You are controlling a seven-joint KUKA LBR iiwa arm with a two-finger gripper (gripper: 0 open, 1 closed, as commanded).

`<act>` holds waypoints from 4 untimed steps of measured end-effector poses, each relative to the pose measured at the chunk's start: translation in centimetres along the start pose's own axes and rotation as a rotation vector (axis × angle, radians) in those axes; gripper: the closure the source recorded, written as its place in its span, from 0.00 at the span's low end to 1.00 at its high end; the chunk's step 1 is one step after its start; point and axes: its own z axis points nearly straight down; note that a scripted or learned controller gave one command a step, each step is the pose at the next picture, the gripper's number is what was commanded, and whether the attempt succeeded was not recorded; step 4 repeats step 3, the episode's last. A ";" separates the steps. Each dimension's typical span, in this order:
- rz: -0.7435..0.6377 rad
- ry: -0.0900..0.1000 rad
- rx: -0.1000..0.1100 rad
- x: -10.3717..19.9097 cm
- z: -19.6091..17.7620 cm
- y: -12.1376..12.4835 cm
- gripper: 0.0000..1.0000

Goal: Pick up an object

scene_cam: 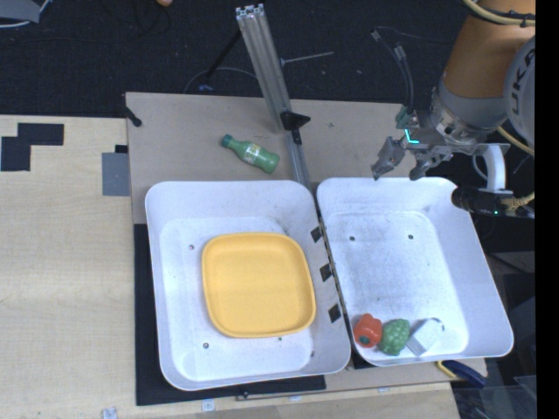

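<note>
A green bottle point(250, 153) lies at twelve o'clock on the surface point(61, 234); left bin point(166, 208) holds a yellow plate point(258, 284); the claw point(400, 165) hangs apart, empty.

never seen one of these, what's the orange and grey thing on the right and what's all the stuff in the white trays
That is a robot arm, grey with an orange band, reaching in from the right. At its end is a two-finger claw for grabbing things; its fingers are spread apart and hold nothing. One camera fixed above the bench looks down at a slant. Two shallow white bins sit side by side. The left bin holds a yellow plate. In the right bin, near its front corner, lie a small red-orange item, a green one and a white-grey one. A green bottle lies on the bench behind the bins.
</note>
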 end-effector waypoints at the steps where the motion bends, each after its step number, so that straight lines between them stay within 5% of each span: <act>1: 0.000 0.000 0.000 0.0 0.0 0.0 0.00; 3: 0.000 0.000 0.004 0.0 10.3 0.8 0.00; 4: 0.000 0.000 0.004 0.0 10.3 0.8 0.00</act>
